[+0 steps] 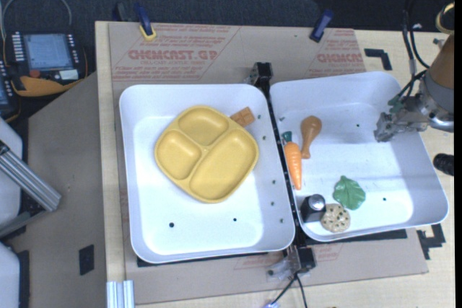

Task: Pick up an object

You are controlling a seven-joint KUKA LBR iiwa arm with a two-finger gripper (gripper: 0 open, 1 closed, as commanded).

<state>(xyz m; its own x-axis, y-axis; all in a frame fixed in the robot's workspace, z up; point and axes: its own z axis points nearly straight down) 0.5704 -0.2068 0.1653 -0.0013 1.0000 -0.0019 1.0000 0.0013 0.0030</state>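
Note:
The right bin (375, 94) holds an orange carrot (292, 163), a tan drumstick (310, 133), a green leafy piece (349, 192), a round cookie (335, 217) and a small black and silver cylinder (313, 205). My gripper (388, 128) hangs at the right side of this bin, over bare white floor, well to the right of the drumstick. Nothing shows between its fingers. The left bin (144, 177) carries a yellow divided plate (207, 153) with a small brown block (243, 116) at its upper right edge.
The two bins meet at a black clamp strip (278, 155) running down the middle. Cardboard sheet (216, 47) lies under both bins. A teach pendant (45, 58) sits off the bench at the far left. Cables hang at the upper right.

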